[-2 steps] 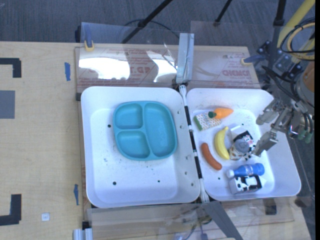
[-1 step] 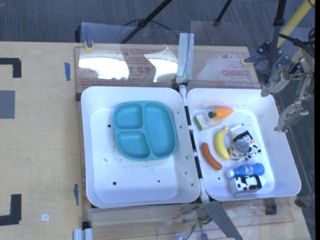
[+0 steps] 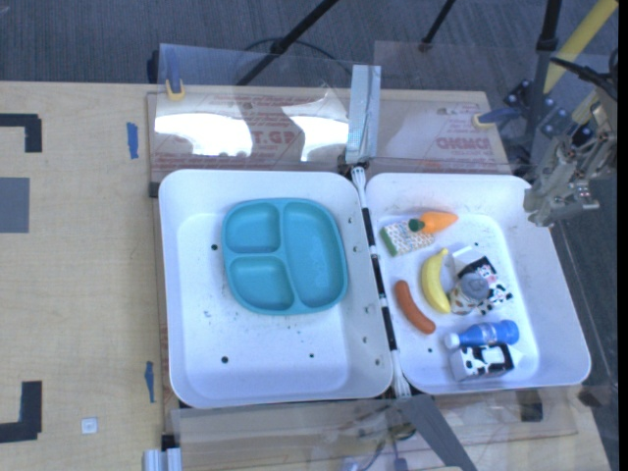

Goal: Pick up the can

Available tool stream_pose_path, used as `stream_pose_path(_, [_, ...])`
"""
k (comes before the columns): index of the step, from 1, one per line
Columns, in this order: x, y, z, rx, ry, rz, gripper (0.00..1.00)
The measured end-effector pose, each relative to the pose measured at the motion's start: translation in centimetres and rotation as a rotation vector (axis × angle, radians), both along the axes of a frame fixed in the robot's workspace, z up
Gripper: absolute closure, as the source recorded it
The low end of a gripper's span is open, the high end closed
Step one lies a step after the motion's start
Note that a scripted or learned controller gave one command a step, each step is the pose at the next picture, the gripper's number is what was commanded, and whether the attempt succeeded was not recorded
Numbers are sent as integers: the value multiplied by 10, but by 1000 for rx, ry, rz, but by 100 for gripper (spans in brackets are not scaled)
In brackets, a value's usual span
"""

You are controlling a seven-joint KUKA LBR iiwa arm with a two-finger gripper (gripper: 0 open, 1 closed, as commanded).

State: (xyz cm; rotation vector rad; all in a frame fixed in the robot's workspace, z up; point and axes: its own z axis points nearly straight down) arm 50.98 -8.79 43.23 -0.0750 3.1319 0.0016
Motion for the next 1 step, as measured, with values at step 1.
stream_pose_path(1, [3, 0, 9, 0, -5, -1, 100])
